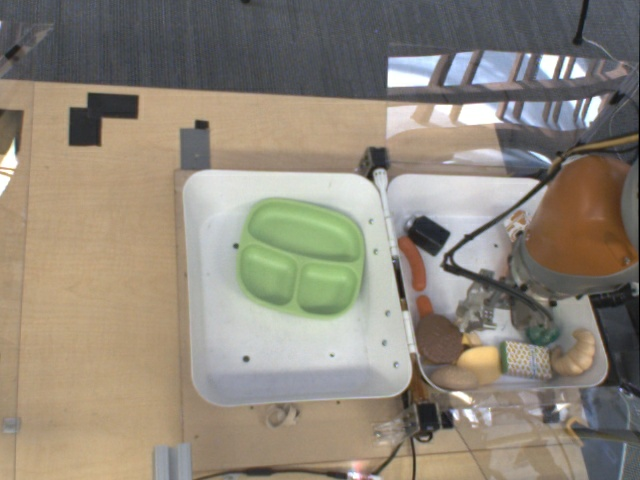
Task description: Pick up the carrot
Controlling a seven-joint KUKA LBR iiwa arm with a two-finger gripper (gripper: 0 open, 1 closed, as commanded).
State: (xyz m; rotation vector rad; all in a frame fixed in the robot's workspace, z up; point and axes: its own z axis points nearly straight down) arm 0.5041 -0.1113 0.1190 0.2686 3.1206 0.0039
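Camera view: slim smooth orange carrot

Arm over right bin, carrot at bin's left wall.
We see the carrot lying free beside a black block; the gripper hangs near a brown disc, a yellow piece and a croissant. Left bin holds a green divided plate.
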